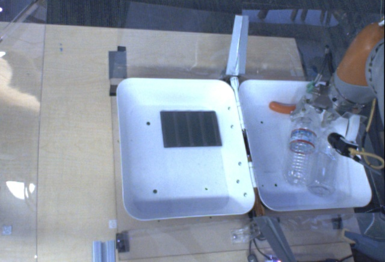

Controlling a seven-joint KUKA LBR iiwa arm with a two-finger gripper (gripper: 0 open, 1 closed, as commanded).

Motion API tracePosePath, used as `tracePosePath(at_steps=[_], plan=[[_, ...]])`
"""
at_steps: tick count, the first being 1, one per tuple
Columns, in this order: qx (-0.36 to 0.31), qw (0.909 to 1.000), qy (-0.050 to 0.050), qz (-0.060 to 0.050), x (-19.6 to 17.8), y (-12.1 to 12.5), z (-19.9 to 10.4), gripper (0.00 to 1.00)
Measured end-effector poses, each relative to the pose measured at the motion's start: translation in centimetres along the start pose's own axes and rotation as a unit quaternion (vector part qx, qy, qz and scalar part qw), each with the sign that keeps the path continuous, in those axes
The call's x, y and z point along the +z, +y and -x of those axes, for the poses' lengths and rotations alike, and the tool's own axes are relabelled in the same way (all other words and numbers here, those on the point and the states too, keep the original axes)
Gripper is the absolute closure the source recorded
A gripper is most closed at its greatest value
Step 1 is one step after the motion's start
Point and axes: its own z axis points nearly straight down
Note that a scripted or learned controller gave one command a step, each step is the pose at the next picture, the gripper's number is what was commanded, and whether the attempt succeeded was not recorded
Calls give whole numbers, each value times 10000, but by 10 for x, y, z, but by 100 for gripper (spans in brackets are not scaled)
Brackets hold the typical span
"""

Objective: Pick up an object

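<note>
Starting at the near edge of the bench, we find the two white bins side by side, and the right bin (264, 191) carries what matters for the pick. Nearest us in it, toward its front right corner, stands or leans a clear plastic cup (323, 175), hard to read against the white floor. Just beside it, on the side toward the left bin, lies a clear water bottle (299, 152) with a label band around its upper part, its cap end pointing toward the bin's far edge. We judge the bottle light, thin-walled and slick, likely to dent or roll if pinched near an end, so a hold across the body near the label seems safest. Farther back, near the bin's far edge, rests a small orange object (280, 107), perhaps soft; we cannot tell its make. The gripper (317, 109) hangs at the far right part of this bin, just above the bottle's cap end, and we cannot tell how the claw is set or whether anything sits in it. The left bin (138, 194) bears a dark ribbed rectangular pad (190, 128) near its middle.
</note>
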Motion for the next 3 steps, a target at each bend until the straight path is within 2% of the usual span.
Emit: tracePosePath(at_steps=[1, 2, 3], plan=[[-1034, 9946, 11, 37, 6, -73, -31, 0], [-1655, 9862, 5, 89, 4, -126, -26, 0], [-2330, 9724, 67, 98, 5, -128, 2, 0]])
